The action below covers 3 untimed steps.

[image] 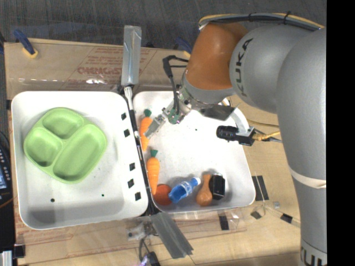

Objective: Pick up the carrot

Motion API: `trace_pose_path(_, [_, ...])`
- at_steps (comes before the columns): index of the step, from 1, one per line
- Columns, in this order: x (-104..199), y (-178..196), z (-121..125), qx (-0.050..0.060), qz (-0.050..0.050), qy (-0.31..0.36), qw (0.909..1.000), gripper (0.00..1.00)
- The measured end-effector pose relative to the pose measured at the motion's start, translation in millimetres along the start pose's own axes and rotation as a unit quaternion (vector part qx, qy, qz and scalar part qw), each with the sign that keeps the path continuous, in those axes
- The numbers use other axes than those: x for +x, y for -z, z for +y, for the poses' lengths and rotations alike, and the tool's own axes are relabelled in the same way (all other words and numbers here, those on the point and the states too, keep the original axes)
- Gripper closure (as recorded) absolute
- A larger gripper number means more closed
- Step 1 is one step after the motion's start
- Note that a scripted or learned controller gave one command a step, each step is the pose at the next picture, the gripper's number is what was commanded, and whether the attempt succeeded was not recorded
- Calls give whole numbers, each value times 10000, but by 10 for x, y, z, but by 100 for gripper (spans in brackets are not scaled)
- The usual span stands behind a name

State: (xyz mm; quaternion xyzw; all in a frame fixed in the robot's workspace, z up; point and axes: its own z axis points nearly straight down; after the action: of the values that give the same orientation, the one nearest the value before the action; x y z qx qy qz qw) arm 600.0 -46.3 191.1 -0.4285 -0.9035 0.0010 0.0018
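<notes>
Two orange carrots with green tops lie along the left wall of the right bin (211,154). The upper carrot (145,128) is near the bin's back left corner. The lower carrot (152,169) points toward the front. My gripper (158,124) reaches down from the grey arm and sits right beside the upper carrot, at its right side and touching or nearly so. I see nothing lifted off the bin floor.
At the front of the right bin lie a red ball-like item (162,194), a blue bottle (184,188), a tan gourd-shaped item (204,190) and a black block (217,186). The left bin (33,212) holds a green divided plate (65,143).
</notes>
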Motion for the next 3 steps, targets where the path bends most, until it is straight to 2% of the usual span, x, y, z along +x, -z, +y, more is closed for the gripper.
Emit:
trace_pose_path(1, [-199, 17, 263, -21, -26, 1059, 9944, 0])
trace_pose_path(2, [80, 0, -2, -2, -3, 2098, 9777, 0])
trace_pose_path(3, [-316, 12, -17, -14, -23, 2333, 9724, 0])
